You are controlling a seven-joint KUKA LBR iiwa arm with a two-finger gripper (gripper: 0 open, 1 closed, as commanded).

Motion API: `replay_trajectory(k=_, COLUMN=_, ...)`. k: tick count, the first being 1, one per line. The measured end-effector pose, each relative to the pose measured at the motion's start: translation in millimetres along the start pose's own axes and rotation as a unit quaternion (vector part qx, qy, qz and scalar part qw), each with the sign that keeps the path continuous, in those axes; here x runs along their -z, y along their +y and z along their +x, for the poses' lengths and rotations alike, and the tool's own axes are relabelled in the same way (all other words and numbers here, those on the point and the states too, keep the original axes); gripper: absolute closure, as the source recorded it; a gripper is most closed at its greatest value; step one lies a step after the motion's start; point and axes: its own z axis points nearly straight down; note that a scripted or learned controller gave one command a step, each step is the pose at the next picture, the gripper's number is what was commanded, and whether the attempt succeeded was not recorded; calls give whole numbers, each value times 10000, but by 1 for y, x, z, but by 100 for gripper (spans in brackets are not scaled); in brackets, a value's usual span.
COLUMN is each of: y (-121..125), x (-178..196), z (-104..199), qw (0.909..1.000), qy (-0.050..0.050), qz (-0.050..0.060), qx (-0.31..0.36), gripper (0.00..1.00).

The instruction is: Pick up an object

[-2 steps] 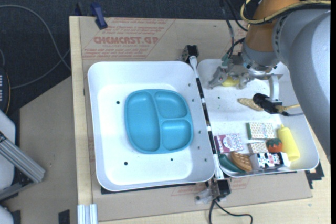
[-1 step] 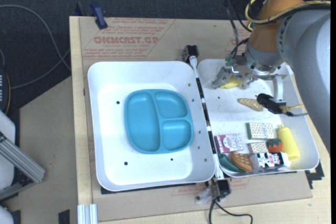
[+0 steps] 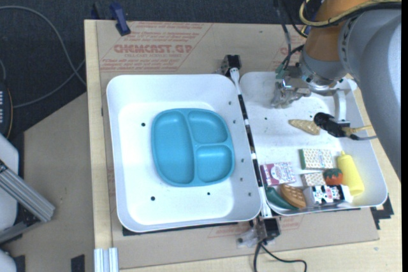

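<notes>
Down front in the right bin (image 3: 376,191), small toys (image 3: 319,181) huddle together, while the gripper (image 3: 288,92) hangs over the far end, holding nothing visible, finger spread impossible to judge.

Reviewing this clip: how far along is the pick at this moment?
Early stage. Nothing looks picked: the blue divided plate lies in the left bin, and the yellow bottle, the bread piece and small packets lie in the right bin. In hand: the tool sits low over the right bin's far corner, no item visibly between its fingers. Left: closing on an object and lifting it.
</notes>
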Motion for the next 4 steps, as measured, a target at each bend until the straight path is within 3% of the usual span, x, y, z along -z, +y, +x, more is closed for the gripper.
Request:
replay_trajectory(k=1, y=5, x=97, z=23, qw=9999, qy=-11, qz=-149, qx=27, gripper=100)
replay_trajectory(k=2, y=3, x=95, z=22, qw=9999, qy=-10, qz=-125, qx=23, gripper=0)
replay_trajectory(k=3, y=-34, x=-8, z=-53, qw=10000, qy=-12, qz=-93, qx=4, gripper=0)
replay_trajectory(k=4, y=6, x=-5, z=15, qw=9999, qy=-4, qz=-119, qx=28, gripper=0)
